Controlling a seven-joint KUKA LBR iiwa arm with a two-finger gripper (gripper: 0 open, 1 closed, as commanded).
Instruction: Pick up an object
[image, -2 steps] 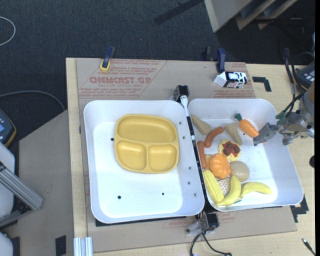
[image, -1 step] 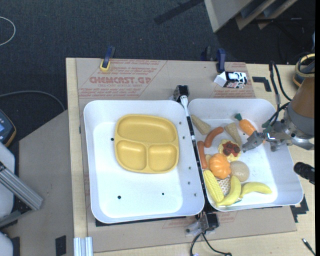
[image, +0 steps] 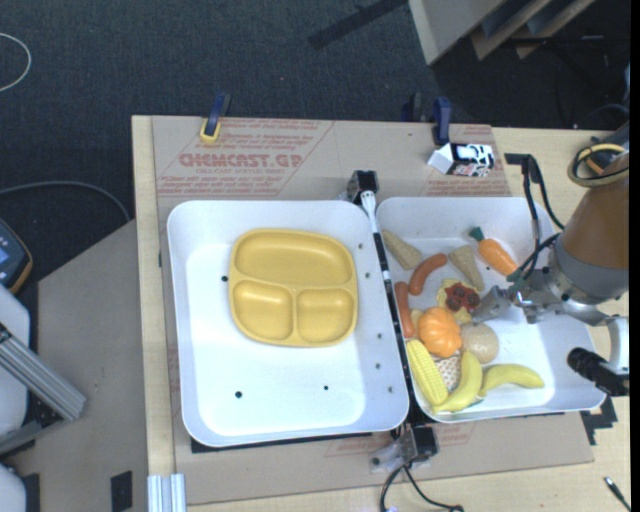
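The camera view looks down on two white bins, and we see toy food piled in the right bin (image: 455, 222). There we find a small orange pumpkin (image: 440, 330), with a corn cob (image: 424, 369) in front of it and a pale potato (image: 481, 343) at its right. A yellow banana (image: 512, 377) lies at the front of the bin, and a second banana (image: 466, 385) curves beside the corn. Farther back we see a red sausage (image: 428, 272), a carrot (image: 494, 254) with a green top, a dark red lump (image: 461, 296) and two pale pieces. Another red sausage (image: 403, 309) lies along the left wall of this bin.

The gripper (image: 492, 306) comes in from the right and hangs low over the food, just beside the red lump and above the potato. We cannot tell how far its fingers are open, and we see no food between them. The grey arm (image: 590, 285) with its orange band (image: 600, 225) stands behind it at the right side.

The left bin (image: 190, 300) holds a yellow tray (image: 294, 285) with three sections. Both bins sit on a brown board (image: 290, 150) with red print. Two clamps (image: 212, 120) grip the far edge of the board. Black cables run by the arm.
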